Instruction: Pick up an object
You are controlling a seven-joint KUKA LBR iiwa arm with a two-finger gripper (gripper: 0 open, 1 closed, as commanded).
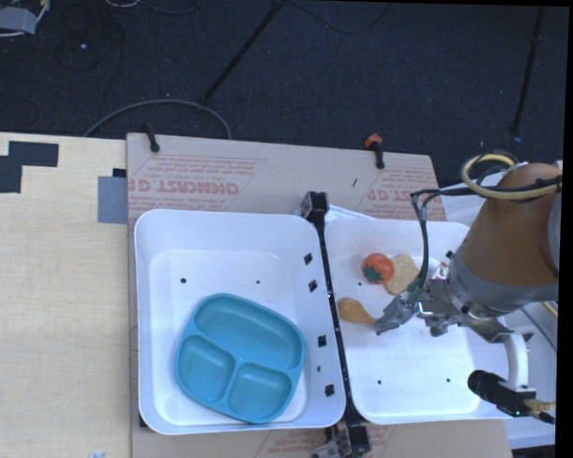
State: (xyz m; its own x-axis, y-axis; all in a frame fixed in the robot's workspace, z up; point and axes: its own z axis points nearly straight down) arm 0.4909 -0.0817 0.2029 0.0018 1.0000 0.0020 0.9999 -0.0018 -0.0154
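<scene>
Orange toy [356, 311] just beside pincer [388, 321]

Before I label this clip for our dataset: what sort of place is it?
Probably a robotics lab bench. Two white bins sit on cardboard, a robot arm reaches over the right one, and cables trail across dark carpet behind.

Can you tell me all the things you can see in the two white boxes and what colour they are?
left bin: one, white, left half of the bench
right bin: one, white, beside the left bin
divided plate: one, blue, inside the left bin
round toy: one, orange-red, upper part of the right bin
pale piece: one, cream, touching the round toy
small piece: one, tan, right bin near the divider
arm: one, grey with orange band, over the right bin
gripper: one, dark, beside the small piece
</scene>
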